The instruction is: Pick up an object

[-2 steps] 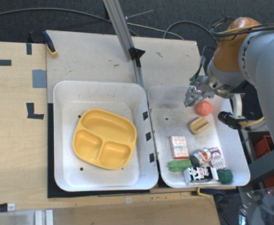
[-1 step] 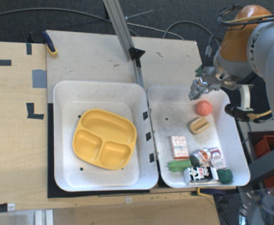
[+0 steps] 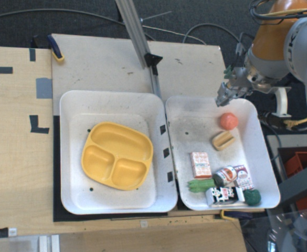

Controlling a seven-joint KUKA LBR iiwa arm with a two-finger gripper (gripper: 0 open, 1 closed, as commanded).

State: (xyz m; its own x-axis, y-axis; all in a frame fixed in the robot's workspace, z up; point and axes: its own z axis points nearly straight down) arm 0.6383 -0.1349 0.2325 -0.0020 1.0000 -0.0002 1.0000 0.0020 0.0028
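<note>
My gripper [image 3: 225, 98] hangs over the far rim of the right bin [image 3: 187, 109], just up and left of an orange-red ball [image 3: 228, 121]. Nothing shows between its fingers. Below the ball lies a tan bread roll [image 3: 222, 140]. Further toward the front sit a small red-and-white carton [image 3: 200, 165], a tin can [image 3: 226, 175], a green pepper-like piece [image 3: 201, 185], a black-and-white carton [image 3: 224, 195] and a dark green round item [image 3: 252, 197].
The left bin [image 3: 72, 140] holds a yellow sectioned plate [image 3: 117, 155]. A grey metal post [image 3: 135, 25] rises behind the bins. Cables lie on the dark floor at the back and right.
</note>
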